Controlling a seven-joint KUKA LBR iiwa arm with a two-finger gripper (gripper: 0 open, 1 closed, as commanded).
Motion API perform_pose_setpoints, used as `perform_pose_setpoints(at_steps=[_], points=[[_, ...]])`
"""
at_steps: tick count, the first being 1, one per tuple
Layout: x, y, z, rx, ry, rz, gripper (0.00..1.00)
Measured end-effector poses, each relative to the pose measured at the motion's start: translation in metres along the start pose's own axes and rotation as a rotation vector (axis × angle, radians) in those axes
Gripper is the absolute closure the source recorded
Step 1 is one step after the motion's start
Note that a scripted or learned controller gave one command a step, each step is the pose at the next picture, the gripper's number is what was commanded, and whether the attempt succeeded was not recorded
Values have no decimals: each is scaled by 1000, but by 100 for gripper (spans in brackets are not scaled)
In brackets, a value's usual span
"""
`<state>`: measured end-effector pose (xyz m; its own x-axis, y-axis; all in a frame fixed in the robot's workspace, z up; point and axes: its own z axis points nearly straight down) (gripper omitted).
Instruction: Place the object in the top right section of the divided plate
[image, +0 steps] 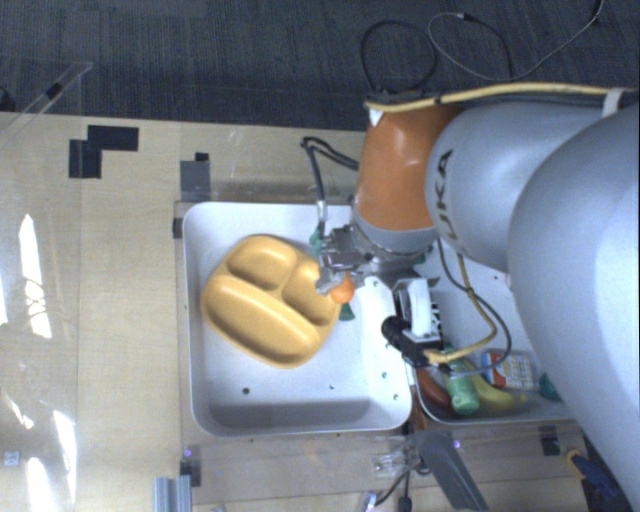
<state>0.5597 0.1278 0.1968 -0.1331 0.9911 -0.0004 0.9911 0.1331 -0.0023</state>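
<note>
Soft, slightly blurred view; glare streaks at left.

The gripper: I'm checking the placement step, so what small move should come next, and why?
Probably a short lowering followed by release. The gripper sits at the right edge of the yellow plate in the left bin, with an orange object at its tip, seemingly just off the plate's rim; whether it is gripped is unclear.

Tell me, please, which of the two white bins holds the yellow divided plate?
The left bin holds the divided plate. The right bin, largely under the arm, holds small items instead, such as a green bottle.
</note>
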Motion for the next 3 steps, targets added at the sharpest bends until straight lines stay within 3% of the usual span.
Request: perform_pose_setpoints(at_steps=[1,2,3], points=[[42,46,18,0,-1,36,100],[42,46,18,0,-1,35,0],[76,32,34,0,0,21,0]])
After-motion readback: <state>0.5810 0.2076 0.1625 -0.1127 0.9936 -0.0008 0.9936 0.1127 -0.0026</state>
